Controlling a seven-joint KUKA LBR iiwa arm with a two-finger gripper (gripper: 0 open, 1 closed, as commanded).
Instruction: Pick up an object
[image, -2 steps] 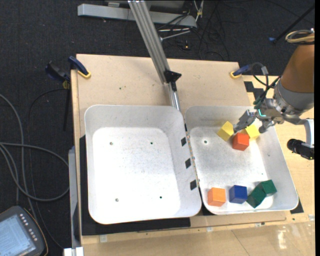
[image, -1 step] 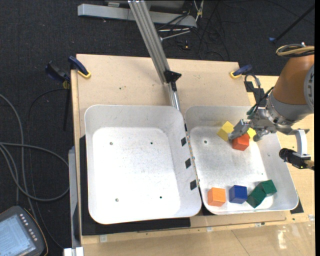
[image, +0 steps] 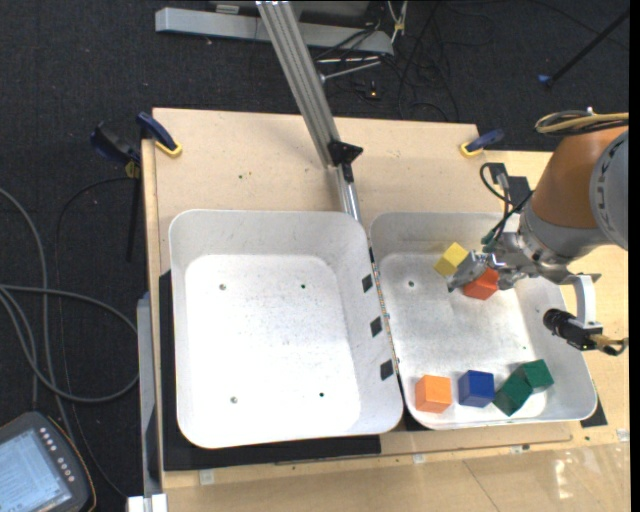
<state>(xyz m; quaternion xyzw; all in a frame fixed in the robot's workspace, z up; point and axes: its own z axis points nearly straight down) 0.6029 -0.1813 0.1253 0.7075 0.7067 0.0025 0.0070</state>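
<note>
The gripper (image: 472, 278) is over the right bin (image: 420, 400), its fingers closed around a red block (image: 483, 287), whose long axis is unclear.

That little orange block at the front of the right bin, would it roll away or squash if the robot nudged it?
Probably neither. The orange block has flat faces and square edges, so it should slide, not roll. It looks rigid, holding crisp corners. Sitting close beside the blue block, it might bump that one.
</note>
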